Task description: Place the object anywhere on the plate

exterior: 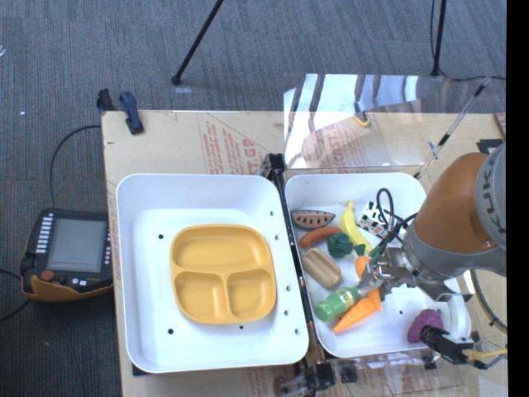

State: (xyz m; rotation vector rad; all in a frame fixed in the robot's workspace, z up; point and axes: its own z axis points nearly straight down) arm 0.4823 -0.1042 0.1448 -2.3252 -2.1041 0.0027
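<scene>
Grey carpet (83, 48) under cardboard-topped bench (207, 139) with white bins (132, 222).

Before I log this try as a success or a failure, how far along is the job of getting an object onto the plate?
Early. Done: the arm has reached into the right bin, and the gripper sits low among the toy food, by the carrot. In hand: nothing that I can confirm; the view does not show anything held. Left: lift one item, carry it to the left bin and set it on the yellow plate, which has nothing on it.
</scene>
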